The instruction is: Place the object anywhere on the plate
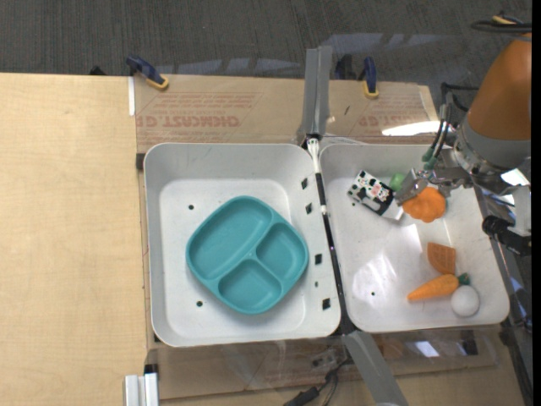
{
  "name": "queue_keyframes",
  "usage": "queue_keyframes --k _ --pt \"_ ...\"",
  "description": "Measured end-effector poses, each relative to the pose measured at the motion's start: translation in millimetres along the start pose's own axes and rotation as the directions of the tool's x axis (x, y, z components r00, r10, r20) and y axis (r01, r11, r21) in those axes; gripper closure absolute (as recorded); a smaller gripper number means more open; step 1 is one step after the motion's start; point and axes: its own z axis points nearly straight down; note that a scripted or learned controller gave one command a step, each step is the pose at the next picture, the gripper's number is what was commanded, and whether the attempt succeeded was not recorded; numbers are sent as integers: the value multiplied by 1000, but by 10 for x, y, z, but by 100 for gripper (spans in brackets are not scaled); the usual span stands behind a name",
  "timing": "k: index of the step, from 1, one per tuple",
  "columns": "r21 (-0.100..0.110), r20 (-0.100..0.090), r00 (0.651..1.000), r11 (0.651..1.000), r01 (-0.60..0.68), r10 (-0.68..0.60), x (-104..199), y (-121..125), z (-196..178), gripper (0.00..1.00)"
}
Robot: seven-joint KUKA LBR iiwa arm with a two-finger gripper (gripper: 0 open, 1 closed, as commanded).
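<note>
Taking the orange rounded toy (425, 206) as the likely target, going by the gripper (429, 178) just above it and touching or nearly touching its top. Sits in the right bin (380, 260), upper middle, well apart from the plate.

Probably light, hollow plastic or foam play food. Rounded and slightly lumpy, so likely to squirt out of a shallow pinch. Not fragile. Best taken across the widest middle from straight above, jaws low on the sides.

Grip state unreadable from this angle, and no way to confirm the toy is held.

Just beside the toy on its left: a small green piece (397, 182) and a black-and-white spotted toy (372, 190) lying tilted, both close enough to get bumped on a lift.

Lower in the same bin, apart from the target: an orange wedge (441, 256), a toy carrot (433, 288) and a white ball (465, 301) touching the carrot's leafy end.

Across the divider, in the left bin (169, 227): a teal three-compartment plate (247, 254), roughly centred. Any compartment fine as a drop spot, and the raised rims should stop a roll.
</note>
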Motion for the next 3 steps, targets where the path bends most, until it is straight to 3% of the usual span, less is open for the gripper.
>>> queue_keyframes --k 1,2,3 --pt "1 -1 990 990 142 -142 834 -332 -217 100" --pt "2 -1 958 958 286 -286 1626 -271 115 100" --pt "2 -2 958 958 285 -285 1624 -269 113 0"
